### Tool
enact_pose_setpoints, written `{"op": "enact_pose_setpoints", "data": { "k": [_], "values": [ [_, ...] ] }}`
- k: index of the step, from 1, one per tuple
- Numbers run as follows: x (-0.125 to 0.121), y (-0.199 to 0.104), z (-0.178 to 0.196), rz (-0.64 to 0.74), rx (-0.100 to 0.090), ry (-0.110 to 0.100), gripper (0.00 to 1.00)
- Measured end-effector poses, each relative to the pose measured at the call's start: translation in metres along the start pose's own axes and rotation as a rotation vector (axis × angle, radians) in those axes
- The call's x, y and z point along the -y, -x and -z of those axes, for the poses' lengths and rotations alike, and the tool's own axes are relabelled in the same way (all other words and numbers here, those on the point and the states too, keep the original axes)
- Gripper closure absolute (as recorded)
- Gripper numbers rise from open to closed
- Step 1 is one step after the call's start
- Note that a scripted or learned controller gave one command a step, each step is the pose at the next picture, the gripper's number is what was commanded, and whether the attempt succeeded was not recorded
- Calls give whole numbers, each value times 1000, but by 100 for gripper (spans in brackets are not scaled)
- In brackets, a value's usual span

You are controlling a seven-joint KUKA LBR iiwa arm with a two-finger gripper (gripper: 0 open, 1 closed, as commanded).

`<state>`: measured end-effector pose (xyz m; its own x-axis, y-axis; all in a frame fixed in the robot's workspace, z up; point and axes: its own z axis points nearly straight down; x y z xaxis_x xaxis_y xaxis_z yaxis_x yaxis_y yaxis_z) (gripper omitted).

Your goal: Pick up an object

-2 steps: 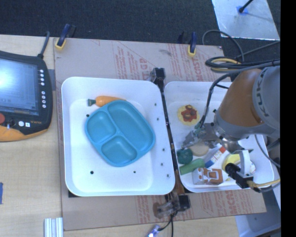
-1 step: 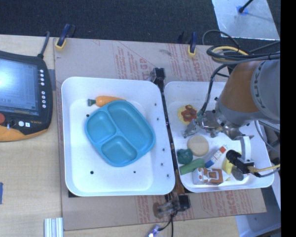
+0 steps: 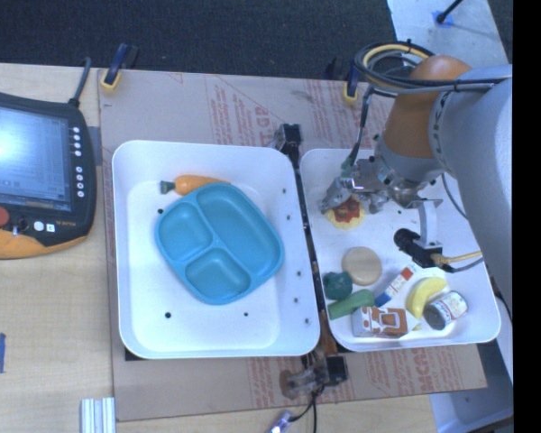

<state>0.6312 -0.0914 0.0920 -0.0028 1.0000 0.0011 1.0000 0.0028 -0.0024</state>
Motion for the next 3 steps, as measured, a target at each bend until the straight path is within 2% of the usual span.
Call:
{"op": "enact_pose_setpoints", "data": {
  "k": [1, 2, 3],
  "values": [
    [-15, 2, 0, 2, 1, 0, 0],
    [-13, 12, 0, 0, 1, -2, 0],
    [-25, 2, 4, 1, 1, 1, 0]
  ]
}}
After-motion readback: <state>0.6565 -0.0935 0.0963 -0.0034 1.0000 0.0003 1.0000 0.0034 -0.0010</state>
